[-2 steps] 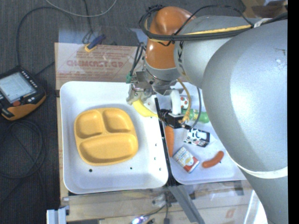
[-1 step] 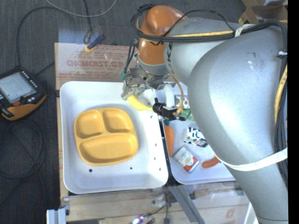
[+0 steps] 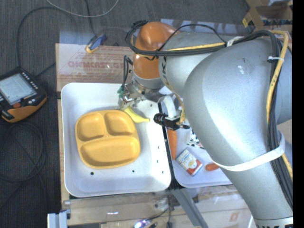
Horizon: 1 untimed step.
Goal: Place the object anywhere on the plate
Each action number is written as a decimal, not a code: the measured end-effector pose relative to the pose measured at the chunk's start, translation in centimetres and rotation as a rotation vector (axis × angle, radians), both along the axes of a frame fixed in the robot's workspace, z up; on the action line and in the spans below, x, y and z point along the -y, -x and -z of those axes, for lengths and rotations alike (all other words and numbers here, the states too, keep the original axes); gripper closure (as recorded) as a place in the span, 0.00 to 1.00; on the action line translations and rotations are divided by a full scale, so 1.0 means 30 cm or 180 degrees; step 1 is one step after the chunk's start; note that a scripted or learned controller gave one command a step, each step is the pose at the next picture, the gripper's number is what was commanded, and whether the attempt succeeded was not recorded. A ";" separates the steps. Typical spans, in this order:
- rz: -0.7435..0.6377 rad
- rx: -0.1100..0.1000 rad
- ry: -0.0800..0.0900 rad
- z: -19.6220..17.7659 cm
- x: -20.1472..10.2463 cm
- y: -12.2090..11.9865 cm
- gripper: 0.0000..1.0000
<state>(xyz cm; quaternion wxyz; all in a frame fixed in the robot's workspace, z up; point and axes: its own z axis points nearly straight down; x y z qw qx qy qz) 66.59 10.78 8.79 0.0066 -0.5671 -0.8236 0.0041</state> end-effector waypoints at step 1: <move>-0.0733 0.0049 0.0003 -0.147 -0.073 0.122 1.00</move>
